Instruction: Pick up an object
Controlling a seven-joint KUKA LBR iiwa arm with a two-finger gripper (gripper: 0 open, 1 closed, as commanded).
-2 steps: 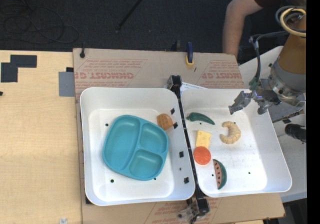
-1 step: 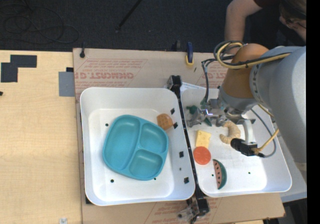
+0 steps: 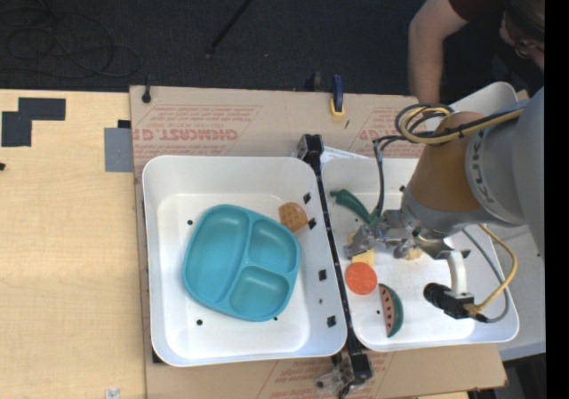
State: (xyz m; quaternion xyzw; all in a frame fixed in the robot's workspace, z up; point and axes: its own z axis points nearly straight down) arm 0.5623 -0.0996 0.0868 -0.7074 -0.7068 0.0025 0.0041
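White bins [image 3: 169, 211] on cardboard-covered bench [image 3: 204, 126], dark carpet behind, hand [image 3: 366, 242] state unclear

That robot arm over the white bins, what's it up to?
The arm reaches from the right into the right-hand bin, its gripper low among toy foods: an orange round piece, a watermelon slice, a small yellow piece. Nothing looks lifted yet. The left bin holds a blue divided plate and a small brown piece.

2 bins [image 3: 169, 211], 1 plate [image 3: 240, 261], 5 toy foods [image 3: 361, 278]
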